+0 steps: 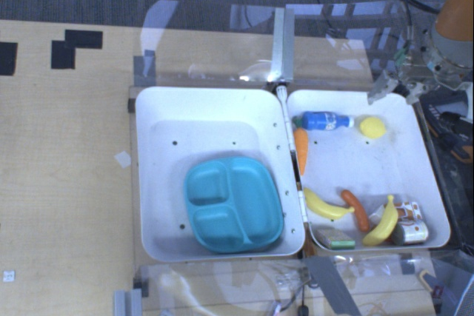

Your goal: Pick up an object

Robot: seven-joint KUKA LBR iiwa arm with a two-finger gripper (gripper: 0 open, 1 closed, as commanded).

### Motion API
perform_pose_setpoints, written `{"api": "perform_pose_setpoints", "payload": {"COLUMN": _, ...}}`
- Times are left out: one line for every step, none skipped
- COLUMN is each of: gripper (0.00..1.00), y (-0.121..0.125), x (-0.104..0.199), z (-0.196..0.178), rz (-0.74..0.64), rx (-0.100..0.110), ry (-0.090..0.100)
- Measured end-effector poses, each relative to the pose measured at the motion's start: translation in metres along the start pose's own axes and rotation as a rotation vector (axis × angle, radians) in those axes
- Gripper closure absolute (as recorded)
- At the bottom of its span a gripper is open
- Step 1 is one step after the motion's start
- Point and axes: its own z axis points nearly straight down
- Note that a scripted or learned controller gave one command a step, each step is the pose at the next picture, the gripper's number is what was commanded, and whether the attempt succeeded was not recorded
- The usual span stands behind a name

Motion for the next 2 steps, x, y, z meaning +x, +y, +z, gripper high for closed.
{"api": "perform_pose_setpoints", "payload": {"gripper": 1.00, "y": 0.002, "x": 0.001, "z": -0.013, "rz": -0.007, "rx": -0.006, "ry": -0.003}}
{"api": "perform_pose_setpoints", "payload": {"gripper": 1.00, "y": -0.068, "x": 0.046, "z": -0.111, "rz": -0.048, "rx": -0.004, "ry": -0.001}}
